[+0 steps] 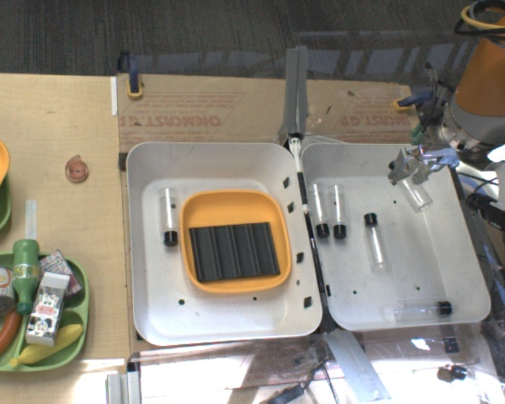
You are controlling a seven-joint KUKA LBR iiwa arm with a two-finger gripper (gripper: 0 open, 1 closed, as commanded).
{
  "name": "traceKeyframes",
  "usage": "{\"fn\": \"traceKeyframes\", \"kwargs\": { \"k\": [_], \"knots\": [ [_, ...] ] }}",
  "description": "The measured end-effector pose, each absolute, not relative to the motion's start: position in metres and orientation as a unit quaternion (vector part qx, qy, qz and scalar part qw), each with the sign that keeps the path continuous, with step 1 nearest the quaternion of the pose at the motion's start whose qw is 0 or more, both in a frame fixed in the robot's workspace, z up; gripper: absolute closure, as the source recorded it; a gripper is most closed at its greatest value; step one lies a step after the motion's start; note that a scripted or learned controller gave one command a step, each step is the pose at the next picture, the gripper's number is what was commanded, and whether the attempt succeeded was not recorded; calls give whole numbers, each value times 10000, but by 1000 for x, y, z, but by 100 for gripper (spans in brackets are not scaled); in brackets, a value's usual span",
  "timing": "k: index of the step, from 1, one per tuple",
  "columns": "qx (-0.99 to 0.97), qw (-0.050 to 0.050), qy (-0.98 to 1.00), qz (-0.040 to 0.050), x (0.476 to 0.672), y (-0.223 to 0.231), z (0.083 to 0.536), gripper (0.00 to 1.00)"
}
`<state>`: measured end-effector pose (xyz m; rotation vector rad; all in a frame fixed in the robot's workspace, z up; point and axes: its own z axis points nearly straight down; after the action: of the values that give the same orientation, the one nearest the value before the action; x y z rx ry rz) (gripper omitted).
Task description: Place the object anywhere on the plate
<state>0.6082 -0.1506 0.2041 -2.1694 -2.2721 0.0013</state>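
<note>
The yellow plate [234,205] lies in the left bin [143,310] with a black ridged insert [238,252] on it. My gripper [411,175] hangs over the far right part of the right bin [467,301]. It is shut on the upper end of a clear tube [417,197], which slants down and to the right from it. Other clear tubes with black caps lie in the right bin: two side by side [329,210] near its left wall, one [374,241] in the middle and one [421,310] along the near wall.
One more capped tube [167,217] lies in the left bin, left of the plate. A metal post [295,91] rises behind the gap between the bins. Green trays of toy food [34,310] sit on the wooden bench at the far left.
</note>
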Motion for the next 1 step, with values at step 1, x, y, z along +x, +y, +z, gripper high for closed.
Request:
{"fn": "traceKeyframes", "kwargs": {
  "k": [1],
  "knots": [
    [-6905, 0, -7233, 4, 608, -151, 204, 0]
  ]
}}
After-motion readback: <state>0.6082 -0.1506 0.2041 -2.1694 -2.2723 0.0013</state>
